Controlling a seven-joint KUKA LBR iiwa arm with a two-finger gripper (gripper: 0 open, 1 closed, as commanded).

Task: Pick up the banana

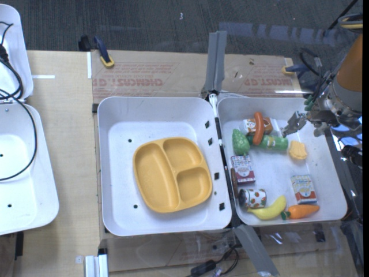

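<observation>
While the banana is lying at the near edge of the right bin, it is curving like a smile — one tip touching the small can at its left, the other tip nudging the green end of the carrot at its right. It is looking like a toy fruit: light, stiff, smooth-skinned and probably a bit slippery, so a pinch across the thick middle of the curve is looking like the safest hold, with the fingers crossing its narrow width rather than its length. Crowding is the worry — the can and the carrot are leaving little room at either tip, and the bin's near wall is sitting just beside it.

Further out, a juice carton is standing up-bin from the carrot, another carton is lying near the divider, and a green bottle, a sausage and a yellow wedge are clustering at the far end. A yellow divided plate is resting in the left bin.

Over at the right bin's far corner the gripper is hovering, reaching in from the right with the orange-banded wrist behind it, well apart from the banana. Its fingers are looking spread, with nothing between them.
</observation>
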